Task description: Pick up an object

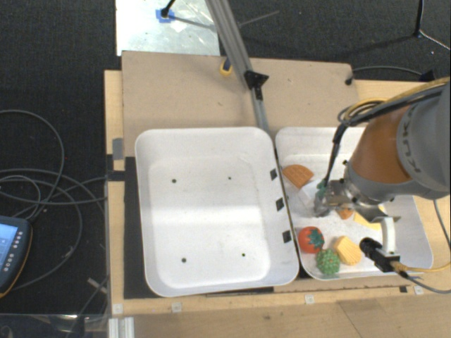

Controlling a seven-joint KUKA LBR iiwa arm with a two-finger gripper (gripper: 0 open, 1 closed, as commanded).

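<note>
- Camera view: 2 shallow white bins are seen side by side on the counter (211, 90); the left bin (211, 210) is shown bare of loose objects, and every pickable thing is gathered in the right bin (303, 143).
- Camera view: the arm (394, 153) is brought in from the right, and the pincer (325, 201) is lowered into the middle of the right bin, close to its floor. Whether the pincer is released or clenched cannot be told, because the tips are hidden under the wrist body and cables; nothing is seen held.
- Camera view: the nearest candidates are placed around the pincer. A tan wedge (299, 175) is found just up and to the left, towards the bins' shared wall. A red tomato-like piece (311, 239) is found below it, towards the near edge, with a green bumpy piece (328, 262) just beyond and a yellow block (345, 251) beside that.
- Camera view: a small orange piece (345, 214) is seen just to the right of the pincer, partly covered by the wrist, with a pale yellow piece (366, 220) further right.
- Judgement: the orange piece is taken as the likeliest target, since it lies closest, almost touching; a slight shift to the right is judged to be needed. Its long axis cannot be read.
</note>
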